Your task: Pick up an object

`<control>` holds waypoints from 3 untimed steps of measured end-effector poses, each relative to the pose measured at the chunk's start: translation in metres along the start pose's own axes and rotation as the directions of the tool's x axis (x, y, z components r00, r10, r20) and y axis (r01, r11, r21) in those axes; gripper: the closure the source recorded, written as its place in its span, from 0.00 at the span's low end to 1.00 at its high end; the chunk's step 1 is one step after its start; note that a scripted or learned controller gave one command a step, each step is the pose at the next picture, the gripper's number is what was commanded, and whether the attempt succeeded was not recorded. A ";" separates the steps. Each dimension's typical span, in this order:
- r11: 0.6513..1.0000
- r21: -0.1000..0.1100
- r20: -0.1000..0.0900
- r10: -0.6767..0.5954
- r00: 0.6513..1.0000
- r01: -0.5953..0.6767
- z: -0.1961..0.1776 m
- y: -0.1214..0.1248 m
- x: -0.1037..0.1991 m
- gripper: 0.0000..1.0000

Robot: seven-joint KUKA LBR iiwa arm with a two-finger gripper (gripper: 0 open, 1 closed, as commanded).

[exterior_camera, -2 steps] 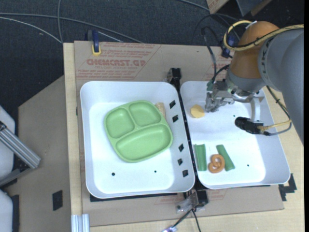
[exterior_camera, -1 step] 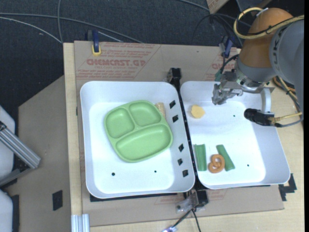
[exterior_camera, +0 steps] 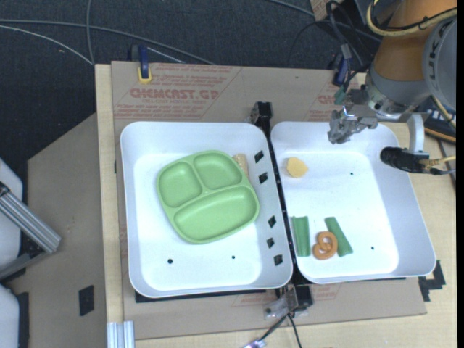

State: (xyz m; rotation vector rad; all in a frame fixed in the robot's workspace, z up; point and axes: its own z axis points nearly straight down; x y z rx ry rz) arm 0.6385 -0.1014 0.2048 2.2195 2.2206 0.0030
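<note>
My gripper (exterior_camera: 339,135) hangs over the far edge of the right bin (exterior_camera: 384,194), nothing visible between its fingers. A pale yellow lump (exterior_camera: 296,167) lies in that bin's far left part, to the left of and nearer than the gripper. Near the front of the right bin lie two green sticks, one (exterior_camera: 300,235) on the left and another (exterior_camera: 338,235) on the right, with an orange pretzel-shaped piece (exterior_camera: 325,246) between them. A green divided plate (exterior_camera: 208,195) sits in the left bin (exterior_camera: 145,216), with a small tan piece (exterior_camera: 241,165) at its far right rim.
A black divider with clips (exterior_camera: 267,187) runs between the two bins. Both bins rest on a cardboard sheet (exterior_camera: 188,85). Cables cross the dark floor behind the bench.
</note>
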 end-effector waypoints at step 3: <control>1.000 0.006 -0.002 -0.002 1.000 0.002 -0.007 -0.011 0.149 1.00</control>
